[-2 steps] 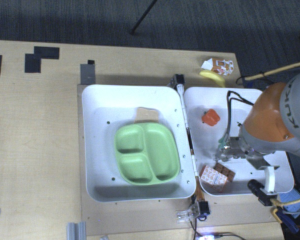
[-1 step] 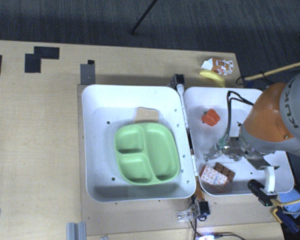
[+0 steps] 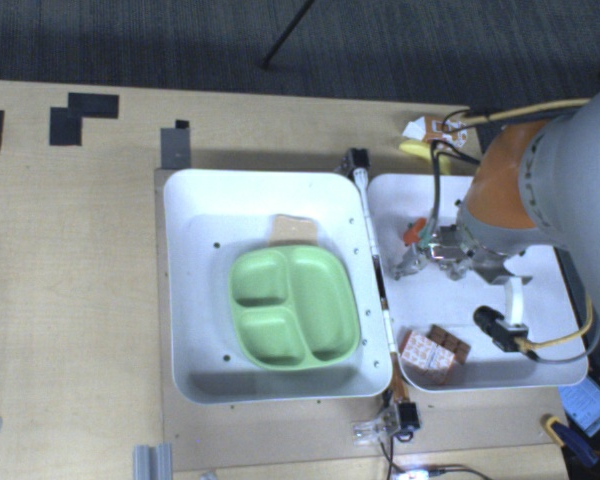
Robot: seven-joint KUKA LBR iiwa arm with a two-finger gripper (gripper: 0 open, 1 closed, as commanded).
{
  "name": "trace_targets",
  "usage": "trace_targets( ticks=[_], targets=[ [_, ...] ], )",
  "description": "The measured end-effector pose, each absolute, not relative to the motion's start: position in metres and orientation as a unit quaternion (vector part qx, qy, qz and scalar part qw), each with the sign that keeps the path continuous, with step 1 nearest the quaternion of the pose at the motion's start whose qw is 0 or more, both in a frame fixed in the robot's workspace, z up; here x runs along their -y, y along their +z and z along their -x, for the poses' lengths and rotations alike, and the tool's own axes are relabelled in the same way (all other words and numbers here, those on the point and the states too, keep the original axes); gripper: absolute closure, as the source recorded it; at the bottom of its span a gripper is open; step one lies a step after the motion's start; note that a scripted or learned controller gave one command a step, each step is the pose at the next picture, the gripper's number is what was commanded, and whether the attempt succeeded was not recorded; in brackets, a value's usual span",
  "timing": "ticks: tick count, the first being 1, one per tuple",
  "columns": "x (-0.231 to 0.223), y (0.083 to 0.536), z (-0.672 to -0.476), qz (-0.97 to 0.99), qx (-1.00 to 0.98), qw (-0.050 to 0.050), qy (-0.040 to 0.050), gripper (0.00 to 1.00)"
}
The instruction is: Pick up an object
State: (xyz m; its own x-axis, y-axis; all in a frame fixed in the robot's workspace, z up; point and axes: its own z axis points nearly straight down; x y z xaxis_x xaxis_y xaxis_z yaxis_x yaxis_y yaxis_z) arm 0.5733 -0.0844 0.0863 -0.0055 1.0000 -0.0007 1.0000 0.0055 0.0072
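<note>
My gripper [image 3: 413, 260] is low over the left part of the right bin [image 3: 540, 370], close to the wall between the two bins. A small red-orange thing [image 3: 413, 232] lies just behind it, touching or nearly touching the gripper. A brown and white patterned block [image 3: 433, 352] rests in the right bin's front left corner, apart from the gripper. In the left bin [image 3: 182, 268] a green divided plate [image 3: 292, 304] lies flat, with a tan block [image 3: 293, 229] behind it.
The grey arm with its orange band [image 3: 505, 183] covers the right bin's back right. A yellow and white item [image 3: 421, 144] lies on the bench behind the right bin. Black marks and a small grey bracket [image 3: 176, 145] sit on the bench at the back left.
</note>
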Motion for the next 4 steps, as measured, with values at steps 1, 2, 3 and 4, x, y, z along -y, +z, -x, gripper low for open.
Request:
trace_targets(
  ticks=[1,2,3,4],
  targets=[
    [0.084,0.098,-0.575,-0.703,-0.711,0.005,0.0038,1.00],
    [0.157,0.107,-0.632,-0.706,-0.708,0.002,0.0008,1.00],
    [0.013,0.186,-0.664,-0.704,-0.710,0.001,0.0025,1.00],
    [0.015,0.185,-0.663,-0.705,-0.709,0.001,0.0011,0.00]
  ],
)
